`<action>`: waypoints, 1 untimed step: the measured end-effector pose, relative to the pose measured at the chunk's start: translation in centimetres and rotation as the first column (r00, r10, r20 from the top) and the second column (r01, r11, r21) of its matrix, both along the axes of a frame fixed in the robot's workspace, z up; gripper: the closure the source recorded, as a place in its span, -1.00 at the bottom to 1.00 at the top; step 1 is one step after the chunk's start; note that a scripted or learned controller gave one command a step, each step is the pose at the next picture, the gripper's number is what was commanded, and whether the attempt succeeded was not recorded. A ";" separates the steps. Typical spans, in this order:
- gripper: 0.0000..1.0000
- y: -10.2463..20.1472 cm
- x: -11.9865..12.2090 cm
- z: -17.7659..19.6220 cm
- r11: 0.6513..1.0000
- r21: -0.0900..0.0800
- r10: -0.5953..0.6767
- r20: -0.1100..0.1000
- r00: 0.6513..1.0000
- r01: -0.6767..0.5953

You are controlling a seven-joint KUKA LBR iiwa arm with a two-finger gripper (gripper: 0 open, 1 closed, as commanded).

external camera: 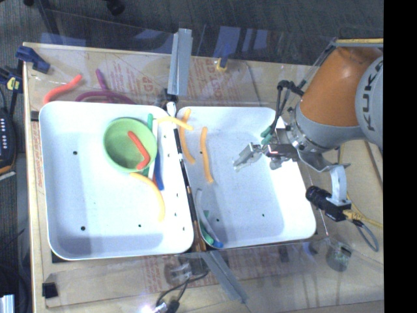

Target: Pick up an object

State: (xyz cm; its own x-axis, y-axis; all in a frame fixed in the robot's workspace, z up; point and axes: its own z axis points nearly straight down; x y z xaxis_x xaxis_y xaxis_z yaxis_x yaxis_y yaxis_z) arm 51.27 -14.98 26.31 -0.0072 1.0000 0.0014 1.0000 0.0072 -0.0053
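My gripper hangs over the middle right of the right bin, its fingers spread open with nothing between them. An orange stick lies to its left in that bin, and a second orange stick lies near the bin's left wall. A yellow piece rests across the divide between the bins. In the left bin stands a green bowl with a red strip inside it. A yellow curved strip and a blue stick lie beside the bowl.
A green and blue item lies at the right bin's lower left corner. Behind the left bin are an orange strip and a purple hose. A grey bar stands at the back between the bins. Cables hang off the arm at the right.
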 end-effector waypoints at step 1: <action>-1.00 2.9 3.6 -16.3 0.998 -0.001 0.056 0.000 0.998 -0.056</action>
State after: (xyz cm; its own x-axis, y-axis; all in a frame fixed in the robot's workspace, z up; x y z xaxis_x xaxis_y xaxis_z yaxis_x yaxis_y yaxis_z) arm 54.91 -12.13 9.96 -0.0632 0.9980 0.0003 0.9980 0.0632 -0.0057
